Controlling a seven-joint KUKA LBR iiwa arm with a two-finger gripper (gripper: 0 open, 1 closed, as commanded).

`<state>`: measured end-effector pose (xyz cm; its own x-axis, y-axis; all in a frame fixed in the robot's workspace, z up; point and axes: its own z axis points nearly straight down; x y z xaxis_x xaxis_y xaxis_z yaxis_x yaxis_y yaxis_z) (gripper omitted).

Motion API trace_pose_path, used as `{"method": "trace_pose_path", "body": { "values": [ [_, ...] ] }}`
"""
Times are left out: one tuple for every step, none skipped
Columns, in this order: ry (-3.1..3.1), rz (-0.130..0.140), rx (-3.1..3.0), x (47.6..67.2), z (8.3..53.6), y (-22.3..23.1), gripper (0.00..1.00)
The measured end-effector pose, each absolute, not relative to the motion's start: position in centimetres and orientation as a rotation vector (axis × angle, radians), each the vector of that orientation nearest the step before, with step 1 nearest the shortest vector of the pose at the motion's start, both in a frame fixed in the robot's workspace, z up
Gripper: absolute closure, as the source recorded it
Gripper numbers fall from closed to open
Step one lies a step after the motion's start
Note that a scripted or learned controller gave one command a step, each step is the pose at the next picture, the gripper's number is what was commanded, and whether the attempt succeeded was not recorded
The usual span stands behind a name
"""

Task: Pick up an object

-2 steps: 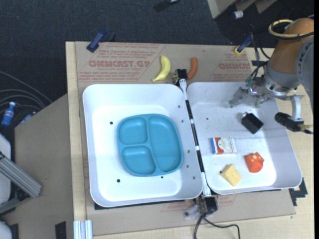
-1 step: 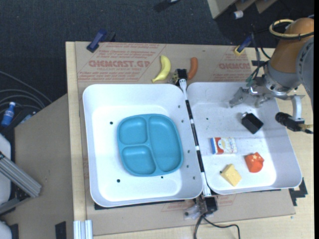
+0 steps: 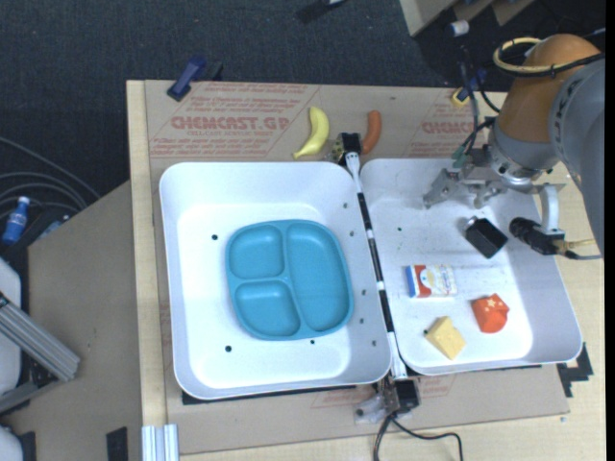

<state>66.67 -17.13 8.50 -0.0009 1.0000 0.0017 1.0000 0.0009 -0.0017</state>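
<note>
White plastic bins sit side by side, and the right bin is the landmark here. Inside it, toward the near edge, there's a small carton, with a red toy and a yellow cheese wedge just beside it. The gripper hangs over the bin's far end, well apart from all three, pinching nothing; can't tell whether it's spread or pressed together. Left of it, the other bin holds a blue divided plate.
</note>
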Motion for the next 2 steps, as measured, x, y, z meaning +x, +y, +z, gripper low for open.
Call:
{"method": "trace_pose_path", "body": {
  "values": [
    [-2.222, 0.000, -2.222, 66.7, 8.5, -18.3, 0.00],
    [-2.215, -0.014, -2.203, 66.9, 8.6, -21.5, 0.00]
  ]
}}
